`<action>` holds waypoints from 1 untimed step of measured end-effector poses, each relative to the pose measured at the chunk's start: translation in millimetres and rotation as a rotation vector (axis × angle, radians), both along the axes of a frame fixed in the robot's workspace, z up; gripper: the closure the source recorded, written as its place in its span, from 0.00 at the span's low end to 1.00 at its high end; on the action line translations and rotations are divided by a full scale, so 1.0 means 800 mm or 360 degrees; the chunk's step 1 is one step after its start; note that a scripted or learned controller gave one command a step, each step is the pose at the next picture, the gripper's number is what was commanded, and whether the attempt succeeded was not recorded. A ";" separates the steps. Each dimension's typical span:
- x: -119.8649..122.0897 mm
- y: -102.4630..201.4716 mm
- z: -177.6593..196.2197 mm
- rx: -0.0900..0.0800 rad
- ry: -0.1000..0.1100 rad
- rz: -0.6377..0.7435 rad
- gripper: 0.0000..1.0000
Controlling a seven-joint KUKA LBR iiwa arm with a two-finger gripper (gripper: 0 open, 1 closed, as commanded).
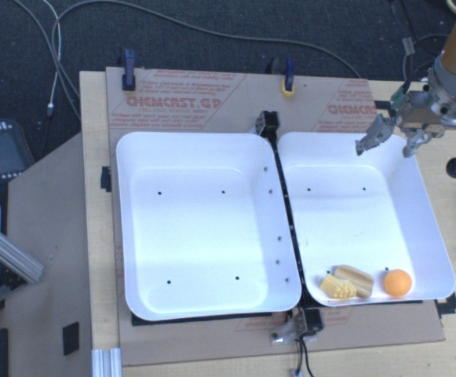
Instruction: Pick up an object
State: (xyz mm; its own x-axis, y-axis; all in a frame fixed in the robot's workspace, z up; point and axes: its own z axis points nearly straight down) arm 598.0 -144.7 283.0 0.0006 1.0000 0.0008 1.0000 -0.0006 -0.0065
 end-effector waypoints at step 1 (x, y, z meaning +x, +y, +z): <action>0.001 0.000 0.005 -0.0001 -0.0011 0.0001 0.00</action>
State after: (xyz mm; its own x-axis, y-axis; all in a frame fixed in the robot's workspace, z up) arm 599.0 -144.5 287.0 0.0000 1.0000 0.0000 1.0000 0.0000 0.0006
